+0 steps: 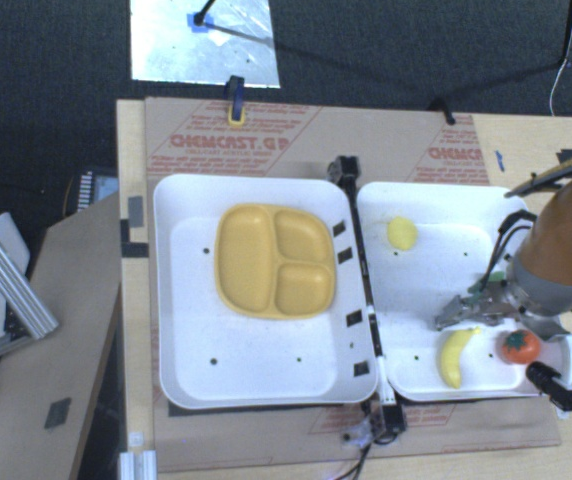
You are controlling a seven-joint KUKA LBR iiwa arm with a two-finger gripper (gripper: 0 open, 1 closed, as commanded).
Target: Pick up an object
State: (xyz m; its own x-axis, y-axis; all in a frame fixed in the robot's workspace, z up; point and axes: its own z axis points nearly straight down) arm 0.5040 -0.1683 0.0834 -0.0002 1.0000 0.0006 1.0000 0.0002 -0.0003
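In the right bin (436, 268) a yellow banana (453, 357) lies near the front wall. A red tomato-like fruit (519, 347) rests just to its right, and a small round yellow fruit (401, 233) lies toward the back left. My gripper (458, 314) hangs low over the bin, directly above the banana's upper end and left of the red fruit. Nothing shows in its grasp. The grey arm with its orange band (569, 238) comes in from the right and hides the bin's right side.
The left bin (181, 268) holds a yellow divided plate (274, 260). A black divider (358, 268) runs between the two bins. Brown cardboard (296, 138) lies under both, with a yellow clamp (236, 108) at its back edge.
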